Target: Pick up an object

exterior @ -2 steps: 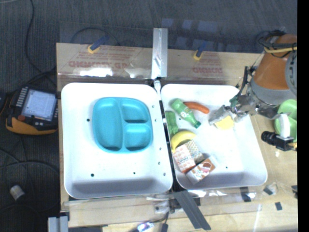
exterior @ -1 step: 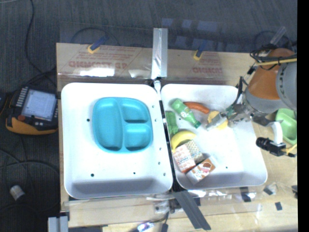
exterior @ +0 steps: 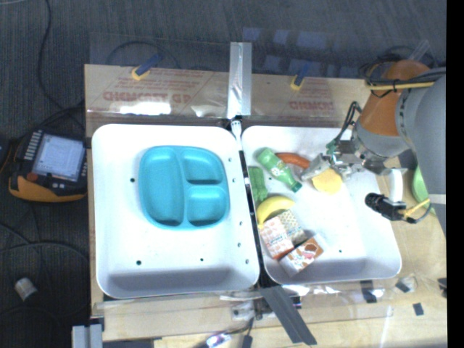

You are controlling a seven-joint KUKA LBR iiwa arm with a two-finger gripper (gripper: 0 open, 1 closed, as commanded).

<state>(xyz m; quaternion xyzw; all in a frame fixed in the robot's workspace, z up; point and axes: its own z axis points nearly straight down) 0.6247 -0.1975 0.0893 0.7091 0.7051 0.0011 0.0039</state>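
Dark grey carpet [exterior: 304, 13] surrounds a wooden bench [exterior: 181, 93] bearing two white bins [exterior: 116, 267].

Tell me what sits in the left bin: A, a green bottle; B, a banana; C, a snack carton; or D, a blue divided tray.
D: the blue divided tray lies alone in the left bin, while the bottle, banana and carton lie in the right bin.
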